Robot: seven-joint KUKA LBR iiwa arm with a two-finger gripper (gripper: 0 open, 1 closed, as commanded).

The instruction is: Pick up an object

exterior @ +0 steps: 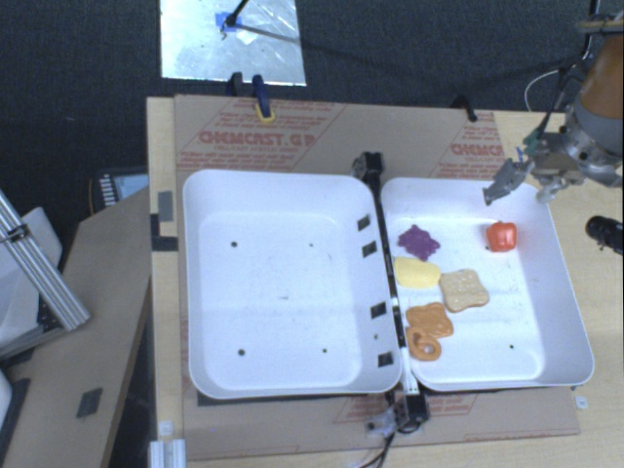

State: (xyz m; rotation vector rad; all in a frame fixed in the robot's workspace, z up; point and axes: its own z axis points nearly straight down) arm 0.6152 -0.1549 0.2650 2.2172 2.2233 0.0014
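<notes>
Red print reading CHEMCAST GP runs across the brown board (322, 130) beneath the two bins, once near each top corner. The gripper (524, 181) hovers over the upper edge of the right bin (546, 359), its two fingers spread apart with nothing between them. Below it lies a red object (501, 236), apart from the fingers. Near the divider lie a purple piece (418, 242), a yellow piece (417, 274), a tan bread-like slice (463, 290) and an orange pretzel shape (427, 329).

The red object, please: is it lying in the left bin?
No, the red object lies in the right bin, near its far edge, below the gripper.
</notes>
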